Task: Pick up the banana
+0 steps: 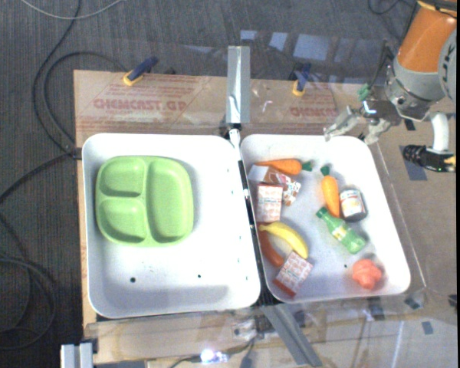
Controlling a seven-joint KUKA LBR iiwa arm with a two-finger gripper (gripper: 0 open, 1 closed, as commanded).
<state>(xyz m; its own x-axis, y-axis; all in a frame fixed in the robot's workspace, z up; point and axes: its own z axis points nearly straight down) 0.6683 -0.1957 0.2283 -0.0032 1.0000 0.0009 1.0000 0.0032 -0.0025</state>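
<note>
Gripper [354,125] hovers open, well apart from banana [286,237].

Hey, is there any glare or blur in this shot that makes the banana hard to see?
In the camera view the banana is sharp and evenly lit; glare sits on the clear sheet behind the bins, and the pincer looks slightly soft.

There are two white bins: the left bin [169,282] holds one green plate [146,199] with three compartments. All other things lie in the right bin [383,198], right of that plate: one banana [286,236], two carrots [282,165] [331,194], one green bottle [342,231], one dark jar [353,204], two small printed packets [270,202] [293,271], and one red round thing [367,274].
</note>
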